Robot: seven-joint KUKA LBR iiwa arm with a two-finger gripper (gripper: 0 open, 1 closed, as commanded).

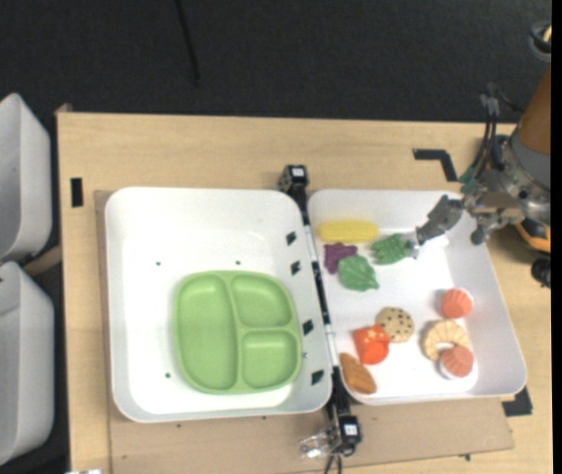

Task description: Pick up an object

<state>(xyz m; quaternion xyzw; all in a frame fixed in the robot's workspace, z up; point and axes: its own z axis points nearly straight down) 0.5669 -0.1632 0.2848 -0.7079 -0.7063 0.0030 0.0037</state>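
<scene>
Approach being made: fingers [421,239] touching green toy leaf [391,250]; grip state cannot be told; closing judged next

Right bin [493,294]: toy food crowds left wall and front edge; open floor mid-bin and along back-right wall. Left bin [142,235]: green tray [236,331] fills front centre, back strip free.

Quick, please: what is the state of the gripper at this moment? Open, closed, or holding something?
Gripper: cannot be told; it sits low in the right bin, touching a green leafy toy.
</scene>
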